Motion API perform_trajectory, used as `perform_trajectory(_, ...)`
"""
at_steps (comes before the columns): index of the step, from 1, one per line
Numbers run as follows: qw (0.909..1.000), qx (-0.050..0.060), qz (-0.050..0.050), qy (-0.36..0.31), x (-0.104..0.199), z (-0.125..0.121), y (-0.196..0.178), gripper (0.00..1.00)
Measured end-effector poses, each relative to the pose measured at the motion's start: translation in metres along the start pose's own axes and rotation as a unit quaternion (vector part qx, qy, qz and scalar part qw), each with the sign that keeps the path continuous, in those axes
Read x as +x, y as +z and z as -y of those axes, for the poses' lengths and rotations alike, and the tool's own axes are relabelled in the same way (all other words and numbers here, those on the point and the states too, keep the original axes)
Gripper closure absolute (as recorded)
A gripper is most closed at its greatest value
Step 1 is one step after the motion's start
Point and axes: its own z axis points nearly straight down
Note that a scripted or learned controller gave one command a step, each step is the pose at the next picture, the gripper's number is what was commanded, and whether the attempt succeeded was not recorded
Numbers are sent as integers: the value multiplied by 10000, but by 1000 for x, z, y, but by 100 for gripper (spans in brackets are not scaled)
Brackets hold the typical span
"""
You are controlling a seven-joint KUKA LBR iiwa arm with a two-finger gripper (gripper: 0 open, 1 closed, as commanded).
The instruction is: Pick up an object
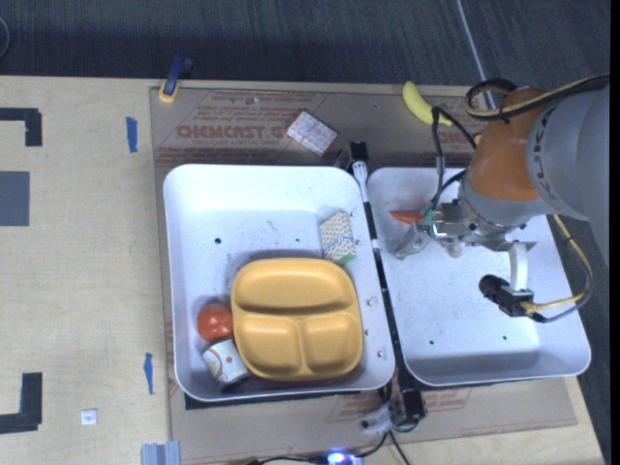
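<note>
My gripper [411, 239] is low in the right bin [484, 356], near that bin's left wall. A small orange-red object [404, 217] lies just above it, close to or touching it; I cannot tell whether it is held. In the left bin [194, 211] a large yellow divided tray [295, 316] lies upside down. A red ball [214, 320] and a small white-and-orange can [225, 361] sit at the tray's left edge. A patterned packet [337, 235] leans by that bin's right wall.
The grey arm with its orange band [504, 168] covers the right bin's upper right. A black cable plug [504, 294] hangs over the bin floor. A small printed card [310, 132] and a yellow object [418, 102] lie behind the bins.
</note>
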Motion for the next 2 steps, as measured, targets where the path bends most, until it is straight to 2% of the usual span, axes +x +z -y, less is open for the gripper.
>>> perform_trajectory(1, 10000, -16, 7, 1, 1, -36, 0, 0)
perform_trajectory(2, 10000, -34, 11, 1, 1, -37, -10, 100)
